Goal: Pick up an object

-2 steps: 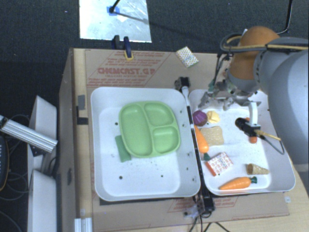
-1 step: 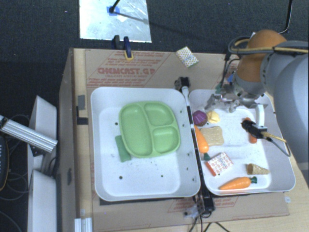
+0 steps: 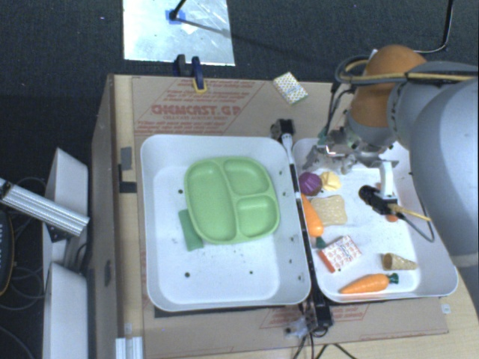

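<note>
Overhead camera view: the gripper (image 3: 340, 152) hangs over the far end of the right bin (image 3: 372, 232), with the grey arm coming in from the right. Honestly, I can't tell whether the claw is open or shut, or whether it has anything in it. From this angle it's just a tangle of metal. Nothing in the bin looks lifted, so I'd call this the approach step, with no pick made yet.

The closest candidates are the purple toy (image 3: 309, 182) and the small yellow piece (image 3: 330, 179) touching it, both just on the near side of the gripper, by the bin's left wall. Nearer to us are a tan cracker (image 3: 330, 209), an orange carrot piece (image 3: 312, 217) along the wall, a red-and-white carton (image 3: 341, 253), a whole carrot (image 3: 367, 283) and an ice cream cone (image 3: 399, 261). The left bin (image 3: 224, 275) just holds a green divided plate (image 3: 230, 199) with a green block (image 3: 190, 230) at its left edge.

My guess for the next move: centre over one item, drop straight down, squeeze. That purple-and-yellow pair is crowded against the wall, so it could be fiddly.

The arm hides the bin's far right corner, and I can't say what fruit or veg the purple toy is.
</note>
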`<state>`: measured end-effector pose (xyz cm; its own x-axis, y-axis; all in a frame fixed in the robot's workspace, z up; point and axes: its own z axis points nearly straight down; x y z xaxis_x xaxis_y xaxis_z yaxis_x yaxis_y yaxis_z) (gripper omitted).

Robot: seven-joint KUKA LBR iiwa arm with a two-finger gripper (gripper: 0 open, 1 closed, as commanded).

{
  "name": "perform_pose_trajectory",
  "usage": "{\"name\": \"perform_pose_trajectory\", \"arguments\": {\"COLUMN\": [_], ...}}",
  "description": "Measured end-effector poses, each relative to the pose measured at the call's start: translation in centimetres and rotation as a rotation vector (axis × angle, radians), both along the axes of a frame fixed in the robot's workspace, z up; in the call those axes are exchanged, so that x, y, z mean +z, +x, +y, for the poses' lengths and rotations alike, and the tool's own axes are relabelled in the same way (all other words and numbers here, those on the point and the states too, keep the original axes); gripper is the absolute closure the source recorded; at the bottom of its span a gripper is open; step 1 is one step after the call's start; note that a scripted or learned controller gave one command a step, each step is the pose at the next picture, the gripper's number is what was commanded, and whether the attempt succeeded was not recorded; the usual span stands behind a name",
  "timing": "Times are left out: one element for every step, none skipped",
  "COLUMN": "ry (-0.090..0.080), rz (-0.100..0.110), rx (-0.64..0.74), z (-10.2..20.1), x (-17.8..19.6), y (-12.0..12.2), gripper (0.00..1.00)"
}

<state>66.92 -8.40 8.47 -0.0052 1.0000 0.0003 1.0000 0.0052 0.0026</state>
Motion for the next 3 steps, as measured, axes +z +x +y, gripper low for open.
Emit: {"name": "perform_pose_trajectory", "arguments": {"ry": [-0.001, -0.001, -0.001], "rz": [-0.001, 0.0, 0.0], "rx": [-0.004, -0.002, -0.002], "z": [-1.43, -1.06, -1.06], "x": [0.06, 0.03, 0.03], "y": [0.0, 0.0, 0.0], "gripper": [0.0, 0.0, 0.0]}}
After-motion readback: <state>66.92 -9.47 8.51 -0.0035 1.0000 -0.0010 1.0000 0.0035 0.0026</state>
